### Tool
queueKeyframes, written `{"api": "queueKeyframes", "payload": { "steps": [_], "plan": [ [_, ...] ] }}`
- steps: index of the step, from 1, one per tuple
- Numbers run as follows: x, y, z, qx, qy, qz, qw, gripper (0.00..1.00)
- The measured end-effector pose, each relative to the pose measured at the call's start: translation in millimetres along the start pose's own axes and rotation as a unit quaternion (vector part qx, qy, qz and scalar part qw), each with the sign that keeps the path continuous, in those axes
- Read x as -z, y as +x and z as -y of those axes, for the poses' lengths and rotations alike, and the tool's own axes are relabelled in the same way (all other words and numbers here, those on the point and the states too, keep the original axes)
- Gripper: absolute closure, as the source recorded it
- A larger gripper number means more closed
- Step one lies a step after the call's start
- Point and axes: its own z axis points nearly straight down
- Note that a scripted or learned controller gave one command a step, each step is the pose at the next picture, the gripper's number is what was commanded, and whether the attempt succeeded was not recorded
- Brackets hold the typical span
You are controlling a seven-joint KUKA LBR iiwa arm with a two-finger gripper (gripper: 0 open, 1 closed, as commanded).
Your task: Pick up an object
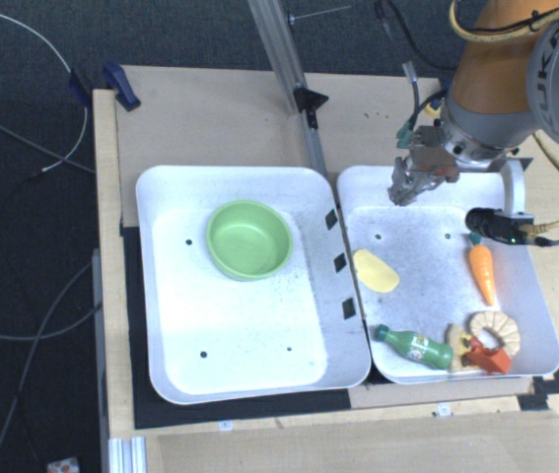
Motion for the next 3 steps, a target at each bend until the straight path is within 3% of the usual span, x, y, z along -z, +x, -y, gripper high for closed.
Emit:
{"api": "queueKeyframes", "payload": {
  "steps": [2,3],
  "plan": [
    [-9,82,49,-0.001,0.003,0.001,1.0,1.0],
    [4,135,63,0.001,0.0,0.0,1.0,1.0]
  ]
}}
